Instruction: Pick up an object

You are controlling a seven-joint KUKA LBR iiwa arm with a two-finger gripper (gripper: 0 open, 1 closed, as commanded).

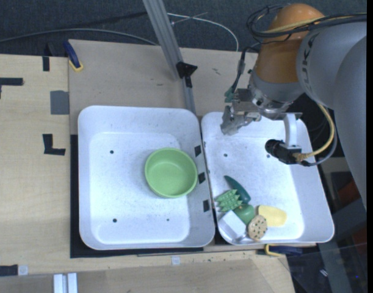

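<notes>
On the left of the pale wooden bench, marked with short strips of dark tape, the left shallow white bin holds a round light-green plastic bowl, upright with its opening facing up, resting right of the bin's centre. Just beside it, the right shallow white bin carries a small huddle of things in its near corner: a dark green brush-like toy with a spiky light-green head, its long axis running diagonally from the upper right down to the lower left, with the spiky end toward the divider between the bins; a yellow rounded block just to its right; and a tan perforated disc touching a pale flat piece at the bin's front rim, where shapes overlap and are hard to separate. The grey arm with its orange band reaches in from the upper right, its wrist bent downward so that the two-finger gripper hangs over the far left corner of the right bin, well apart from the huddle. Whether the gripper is spread or closed cannot be told, since it is small and blurred against the white. Nothing visible sits between them. The arm's upper body is cut off by the frame's right side.
</notes>
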